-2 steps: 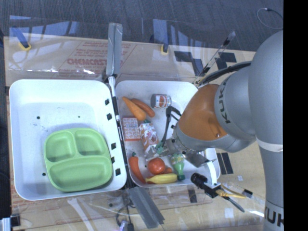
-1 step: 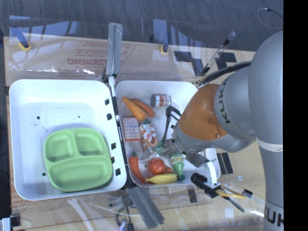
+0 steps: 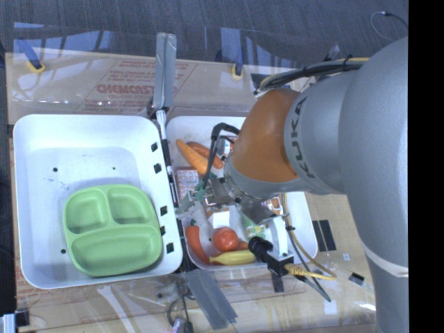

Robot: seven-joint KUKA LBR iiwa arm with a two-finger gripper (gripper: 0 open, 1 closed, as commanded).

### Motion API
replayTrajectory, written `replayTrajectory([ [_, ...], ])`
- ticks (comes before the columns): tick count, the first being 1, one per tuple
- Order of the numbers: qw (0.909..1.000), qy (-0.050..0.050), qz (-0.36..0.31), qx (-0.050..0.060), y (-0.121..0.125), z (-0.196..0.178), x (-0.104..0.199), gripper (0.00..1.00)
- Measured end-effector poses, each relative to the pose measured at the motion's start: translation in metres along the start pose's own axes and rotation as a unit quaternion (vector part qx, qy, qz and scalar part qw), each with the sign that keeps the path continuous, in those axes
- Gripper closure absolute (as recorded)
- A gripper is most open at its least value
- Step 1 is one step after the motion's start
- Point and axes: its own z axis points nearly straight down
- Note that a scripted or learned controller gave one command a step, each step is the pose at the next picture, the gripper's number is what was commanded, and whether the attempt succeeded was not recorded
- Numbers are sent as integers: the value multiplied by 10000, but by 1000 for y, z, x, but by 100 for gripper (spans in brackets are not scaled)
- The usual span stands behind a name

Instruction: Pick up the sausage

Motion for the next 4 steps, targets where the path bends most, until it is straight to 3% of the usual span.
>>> replayTrajectory([
  [1,10000,-7,14,-6,-8,0,-60,0],
  [2,9926,-11,-1212,-9,59,100,-104,0],
  [3,9545,3,-2983,3,-13,100,-97,0],
  [4,9536,1,-3010,-3,-11,90,-97,100],
])
